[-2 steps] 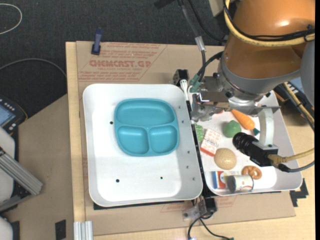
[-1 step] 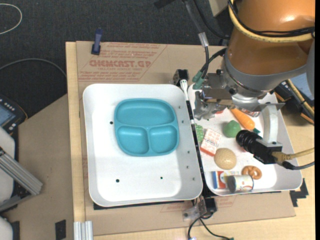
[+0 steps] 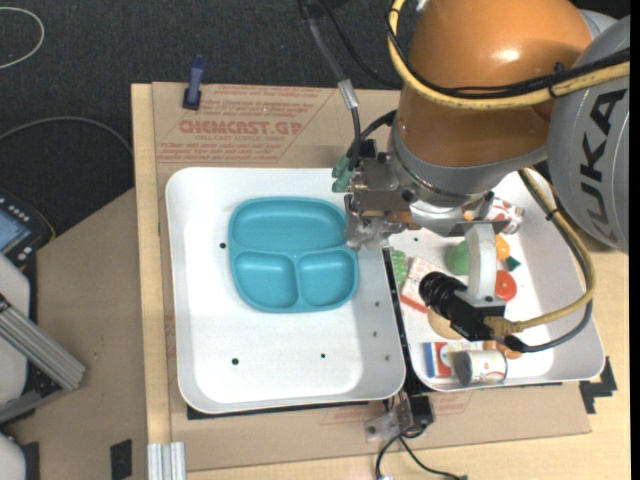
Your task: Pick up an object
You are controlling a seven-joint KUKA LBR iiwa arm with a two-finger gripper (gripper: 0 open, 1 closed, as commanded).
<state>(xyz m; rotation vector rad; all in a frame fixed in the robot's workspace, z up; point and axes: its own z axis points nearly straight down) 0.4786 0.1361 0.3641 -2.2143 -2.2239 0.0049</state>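
Arm over the seam between two white bins on the table

The grey arm with its orange band [image 3: 490,38] reaches in from the right and hangs above the right bin [image 3: 575,353]. The left bin [image 3: 200,358] holds a blue divided tray [image 3: 290,253] near its upper right. Small objects [image 3: 480,363] lie scattered in the right bin. The claw [image 3: 372,230] sits at the tray's right edge; whether it is open or closed cannot be told.

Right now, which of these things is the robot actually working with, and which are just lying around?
Part of the job:
claw
blue tray
small items in the right bin
left bin

Just lying about:
blue clip
cardboard sheet
loose cables
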